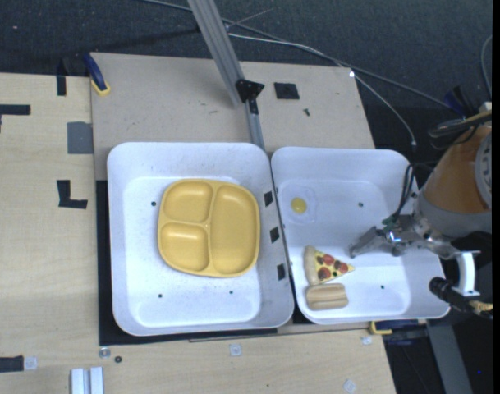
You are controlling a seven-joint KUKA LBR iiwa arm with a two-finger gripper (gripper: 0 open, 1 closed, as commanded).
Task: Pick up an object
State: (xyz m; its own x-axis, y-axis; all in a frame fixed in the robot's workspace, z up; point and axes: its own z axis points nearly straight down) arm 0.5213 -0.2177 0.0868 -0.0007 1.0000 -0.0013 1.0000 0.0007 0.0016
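The gripper (366,242), fingers' state unclear, hovers beside the pizza slice (325,265); hot dog (326,296) and egg (299,206) lie nearby.

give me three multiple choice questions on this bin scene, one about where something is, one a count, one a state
1. Where does the yellow divided plate lie?
A. in the left bin
B. in the right bin
C. on the bench outside both bins

2. How many compartments does the plate have?
A. two
B. three
C. five

3. How does the gripper stand relative to the pizza slice?
A. it has lifted the slice high over the left bin
B. it is pressing the slice onto the plate
C. it is low in the right bin beside the slice, nothing seen between its fingers

Answers:
1 A, the plate sits in the middle of the left bin.
2 B, two small sections on the left and one long one on the right.
3 C, the slice lies on the bin floor near the hot dog bun, just left of the fingertips.
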